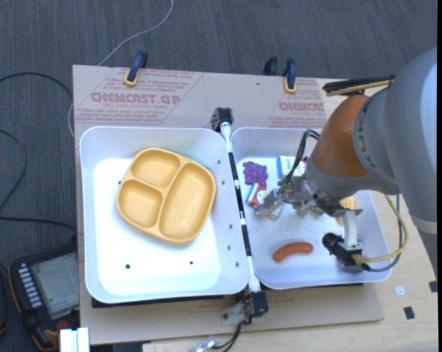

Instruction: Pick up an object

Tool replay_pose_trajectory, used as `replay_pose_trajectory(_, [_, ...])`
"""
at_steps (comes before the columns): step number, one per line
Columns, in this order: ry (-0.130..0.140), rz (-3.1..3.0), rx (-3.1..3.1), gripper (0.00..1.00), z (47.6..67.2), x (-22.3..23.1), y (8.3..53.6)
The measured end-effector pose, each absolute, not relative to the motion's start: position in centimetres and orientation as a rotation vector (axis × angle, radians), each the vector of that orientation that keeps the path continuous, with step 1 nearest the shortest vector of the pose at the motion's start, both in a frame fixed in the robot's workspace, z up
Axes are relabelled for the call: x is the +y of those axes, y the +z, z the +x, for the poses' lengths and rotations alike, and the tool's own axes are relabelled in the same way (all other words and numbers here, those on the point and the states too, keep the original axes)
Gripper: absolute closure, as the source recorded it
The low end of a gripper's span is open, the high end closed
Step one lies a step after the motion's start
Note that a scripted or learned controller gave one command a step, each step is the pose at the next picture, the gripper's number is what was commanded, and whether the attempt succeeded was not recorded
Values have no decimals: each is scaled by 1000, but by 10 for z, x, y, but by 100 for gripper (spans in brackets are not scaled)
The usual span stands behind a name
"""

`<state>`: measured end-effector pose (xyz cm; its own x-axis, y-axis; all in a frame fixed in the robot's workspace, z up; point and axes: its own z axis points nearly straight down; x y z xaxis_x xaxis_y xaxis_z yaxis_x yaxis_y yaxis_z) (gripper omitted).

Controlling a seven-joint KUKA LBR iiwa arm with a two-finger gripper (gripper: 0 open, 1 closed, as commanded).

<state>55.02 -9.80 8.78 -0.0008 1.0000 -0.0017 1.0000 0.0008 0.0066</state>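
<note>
Where the jaws sit low in the right bin point(312, 277), toward its left half, the nearest object is a small red-and-white piece point(255, 193), just to their left and up. Whether it touches them cannot be made out.

Jaws: metal, pointing left. Whether they are open or closed cannot be told.

Grapes point(254, 171): purple cluster, above and left of the jaws, just beyond the red-and-white piece, near the bin's left wall.

Blue-and-white piece point(285, 165): above the jaws, partly behind the wrist cables. Its form is unclear.

Sausage point(292, 251): orange-red, lying flat below and slightly right of the jaws, clear of them, on the bin floor near the front wall.

Arm point(385, 141): grey, with an orange band, to the right of the jaws and covering the bin's right portion.

Left bin point(89, 218): white, well to the left of the jaws and side by side with the right bin.

Plate point(166, 194): yellow, three compartments, lying flat in the left bin, far left of the jaws.

Surface point(133, 97): pale board with red lettering under both bins. Two blue-and-yellow clamps sit on its far edge, one point(138, 63) far up and left of the jaws, one point(289, 72) straight above them.

Pendant point(52, 281): dark handheld unit on the carpet, far down and left of the jaws.
</note>
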Motion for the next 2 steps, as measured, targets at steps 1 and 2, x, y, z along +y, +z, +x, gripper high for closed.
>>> replay_pose_trajectory(1, [8, 2214, 2217, 100, 551, -98, 99])
replay_pose_trajectory(2, [8, 2215, 2218, 0, 551, -98, 98])
